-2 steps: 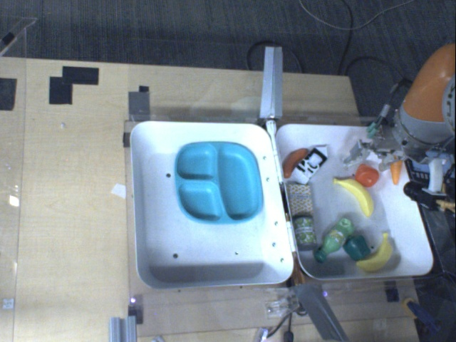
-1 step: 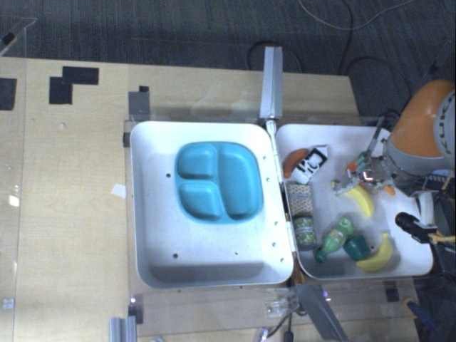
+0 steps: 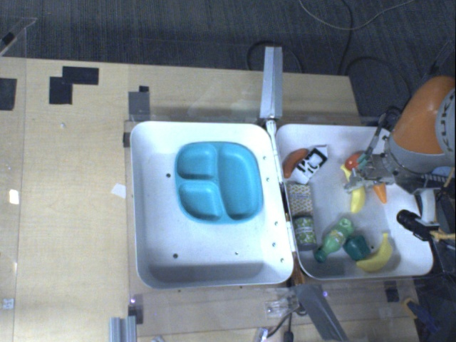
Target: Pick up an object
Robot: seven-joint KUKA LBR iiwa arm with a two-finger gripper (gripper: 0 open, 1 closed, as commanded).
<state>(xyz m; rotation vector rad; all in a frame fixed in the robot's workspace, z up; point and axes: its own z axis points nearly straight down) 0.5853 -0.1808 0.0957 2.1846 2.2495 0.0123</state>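
Blue three-compartment tray [image 3: 217, 180] flat in left bin [image 3: 153, 212], open white floor all round it. Right bin [image 3: 420, 266] crowded: patterned cans [image 3: 302, 212] along its left wall, green bottle [image 3: 333, 239] lying aslant, banana [image 3: 377, 255] curving near front rim. End effector [image 3: 365, 174] low over small yellow piece [image 3: 356, 199], long axis near-far; finger spread impossible to tell.

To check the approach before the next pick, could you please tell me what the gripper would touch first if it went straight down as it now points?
Probably the small yellow toy just below the gripper in the right bin; a red piece and an orange piece lie close beside it. Depth is hard to judge from this slanted view.
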